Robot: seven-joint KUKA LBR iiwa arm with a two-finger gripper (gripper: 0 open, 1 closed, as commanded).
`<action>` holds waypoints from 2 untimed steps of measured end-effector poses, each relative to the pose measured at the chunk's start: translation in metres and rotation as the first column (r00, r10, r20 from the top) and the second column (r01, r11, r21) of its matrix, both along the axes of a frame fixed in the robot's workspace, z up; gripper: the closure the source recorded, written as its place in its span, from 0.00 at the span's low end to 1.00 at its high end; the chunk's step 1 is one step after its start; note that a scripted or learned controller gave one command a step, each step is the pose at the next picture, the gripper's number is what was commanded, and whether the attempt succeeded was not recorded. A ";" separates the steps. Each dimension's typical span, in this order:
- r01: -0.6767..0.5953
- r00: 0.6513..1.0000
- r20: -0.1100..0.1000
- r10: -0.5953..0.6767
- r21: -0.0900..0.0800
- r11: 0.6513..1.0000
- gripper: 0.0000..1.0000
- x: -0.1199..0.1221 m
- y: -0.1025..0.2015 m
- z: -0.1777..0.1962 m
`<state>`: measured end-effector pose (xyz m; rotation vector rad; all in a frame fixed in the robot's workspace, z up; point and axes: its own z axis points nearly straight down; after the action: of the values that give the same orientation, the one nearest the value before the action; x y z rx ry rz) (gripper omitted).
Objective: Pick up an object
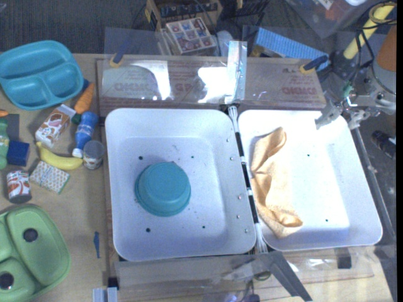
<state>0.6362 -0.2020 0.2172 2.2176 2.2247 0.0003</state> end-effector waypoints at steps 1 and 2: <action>-0.074 0.997 0.000 0.074 0.000 0.997 0.00 0.031 0.056 -0.106; -0.046 0.999 0.005 0.046 -0.001 0.999 0.00 0.033 0.105 -0.128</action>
<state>0.6690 -0.0971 0.0889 2.1636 2.2720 0.0053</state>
